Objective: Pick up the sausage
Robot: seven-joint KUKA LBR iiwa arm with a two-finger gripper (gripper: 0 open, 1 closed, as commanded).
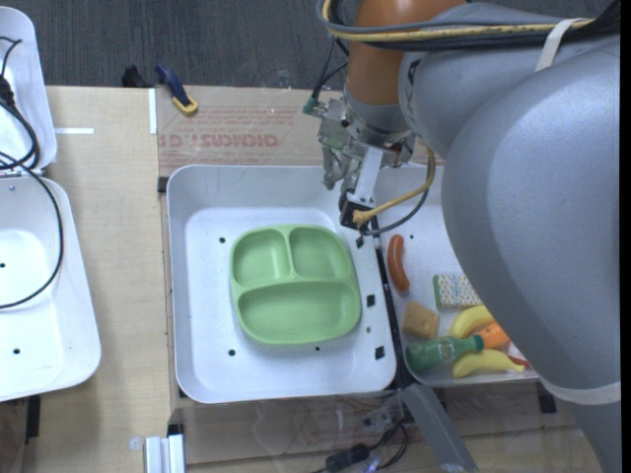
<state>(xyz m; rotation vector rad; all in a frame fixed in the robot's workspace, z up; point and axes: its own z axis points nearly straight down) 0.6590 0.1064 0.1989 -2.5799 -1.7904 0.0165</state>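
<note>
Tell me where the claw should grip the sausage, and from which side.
Take the sausage at its middle, from above, closing across its narrow width. It lies flat, long and thin, close to the bin wall, so a side approach seems blocked.

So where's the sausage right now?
The sausage lies in the right-hand bin, close beside its left wall, with a tan bread-like chunk just nearer the camera and the green divided plate across the wall in the other bin.
</note>
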